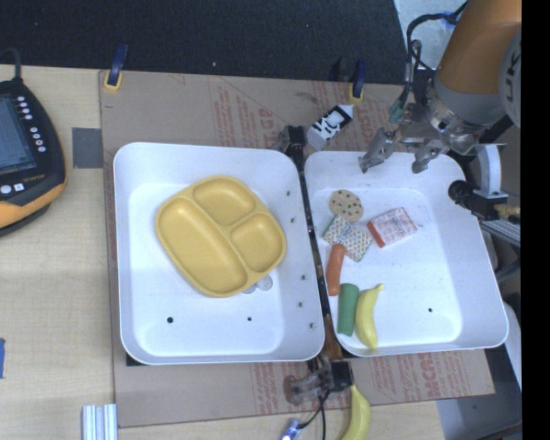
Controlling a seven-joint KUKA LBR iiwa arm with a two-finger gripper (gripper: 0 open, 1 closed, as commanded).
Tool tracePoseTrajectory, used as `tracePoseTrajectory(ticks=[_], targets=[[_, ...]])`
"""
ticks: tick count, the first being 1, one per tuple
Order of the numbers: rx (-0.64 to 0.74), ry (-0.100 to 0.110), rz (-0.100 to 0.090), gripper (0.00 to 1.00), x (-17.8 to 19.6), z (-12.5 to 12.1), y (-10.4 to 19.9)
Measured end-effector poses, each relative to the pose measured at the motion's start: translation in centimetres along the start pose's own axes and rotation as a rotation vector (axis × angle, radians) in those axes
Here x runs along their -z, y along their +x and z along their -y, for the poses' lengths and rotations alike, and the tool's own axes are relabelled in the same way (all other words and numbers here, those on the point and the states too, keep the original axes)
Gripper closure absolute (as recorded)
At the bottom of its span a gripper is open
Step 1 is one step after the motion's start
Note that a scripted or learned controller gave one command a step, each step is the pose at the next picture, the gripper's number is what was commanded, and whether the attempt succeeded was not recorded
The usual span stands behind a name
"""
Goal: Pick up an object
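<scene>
Wooden bench [46, 282], brown cardboard sheet [257, 108], dark floor [211, 12] behind

Yellow divided plate [222, 235], orange carrot [335, 269], green cucumber [347, 308] (beside a yellow banana [368, 315])

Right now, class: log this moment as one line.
end effector: open, empty, above right bin far rim | banana, cookie: untouched | tray: left bin

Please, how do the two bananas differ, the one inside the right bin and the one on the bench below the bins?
The banana in the right bin lies whole in view, next to a green piece; the banana on the bench is cut off by the picture's lower edge. The first lies on white plastic, the second outside both bins, close to a clamp. Both are yellow and curved, lying roughly lengthwise up the picture.
</scene>
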State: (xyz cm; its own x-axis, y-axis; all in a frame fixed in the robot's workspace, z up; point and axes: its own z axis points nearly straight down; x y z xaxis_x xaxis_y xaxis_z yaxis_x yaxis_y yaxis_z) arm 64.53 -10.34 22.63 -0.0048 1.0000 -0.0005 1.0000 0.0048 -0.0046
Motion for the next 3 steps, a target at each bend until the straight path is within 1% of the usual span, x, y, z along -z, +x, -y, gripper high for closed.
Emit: tracePoseTrajectory(ticks=[1, 2, 3], targets=[[0.000, 0.002, 0.001, 0.00, -11.7, 3.7, -2.5], [0.001, -0.004, -0.001, 0.00, -13.2, -1.3, -3.6], [0.000, -0.007, 0.002, 0.00, -13.2, 4.2, -1.2]])
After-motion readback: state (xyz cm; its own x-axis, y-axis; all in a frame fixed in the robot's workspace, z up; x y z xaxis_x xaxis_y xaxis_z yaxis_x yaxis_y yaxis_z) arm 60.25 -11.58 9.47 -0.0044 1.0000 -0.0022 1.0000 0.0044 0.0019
